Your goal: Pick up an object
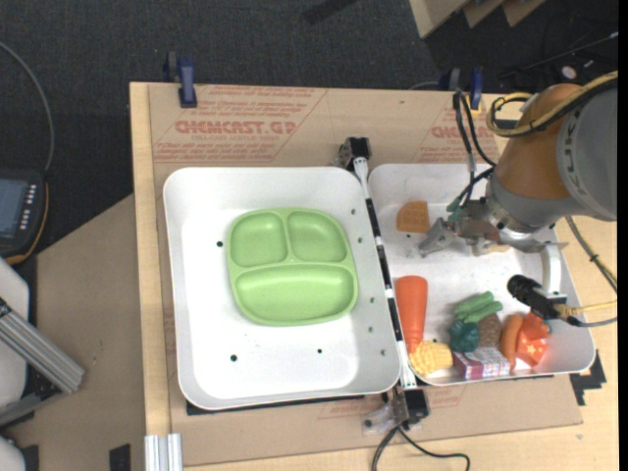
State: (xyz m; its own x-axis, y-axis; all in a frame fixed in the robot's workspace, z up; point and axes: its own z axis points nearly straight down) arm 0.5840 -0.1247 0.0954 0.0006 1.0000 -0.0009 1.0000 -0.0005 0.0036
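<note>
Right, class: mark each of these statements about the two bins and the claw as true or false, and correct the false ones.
1. The green divided plate lies in the left bin. True.
2. The carrot rests on the green plate. False: it lies in the right bin, beside the wall between the bins.
3. The claw hangs over the right bin. True.
4. The claw holds the corn cob. False: the corn lies at the right bin's near edge, apart from the claw.
5. The plate has three compartments. True.
6. The orange-brown piece lies in the left bin. False: it lies in the right bin, near the claw.
</note>
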